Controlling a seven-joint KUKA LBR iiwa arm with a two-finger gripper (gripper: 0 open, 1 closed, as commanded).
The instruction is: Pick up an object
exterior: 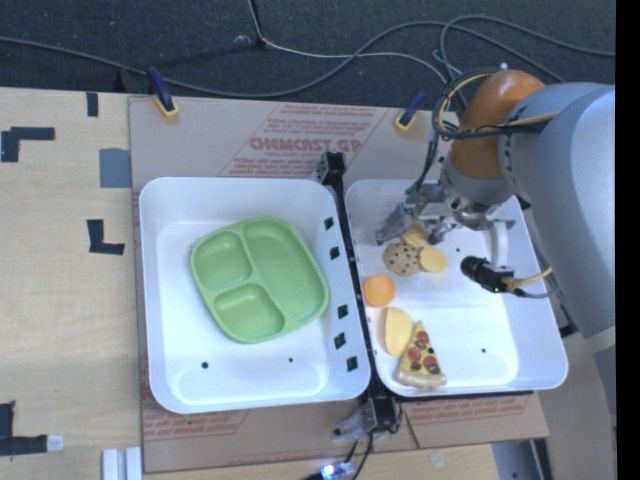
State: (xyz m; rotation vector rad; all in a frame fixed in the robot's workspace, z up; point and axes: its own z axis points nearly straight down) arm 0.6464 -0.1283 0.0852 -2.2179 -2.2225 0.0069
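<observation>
White bins [160, 268] on cardboard [290, 138] | dark floor [120, 18] | gripper [415, 230] state unclear

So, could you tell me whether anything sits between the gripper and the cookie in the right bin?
Nothing visible does. The gripper hangs right above the cookie, next to the yellow round piece. The orange ball and the pizza slice lie nearer the camera.

Five toy foods are lying in the right bin [530, 363]: a speckled cookie [401, 259] touching a pale round biscuit [433, 260], an orange ball [378, 290] below them, then a yellow wedge [398, 329] touching a pizza slice [421, 358].
</observation>
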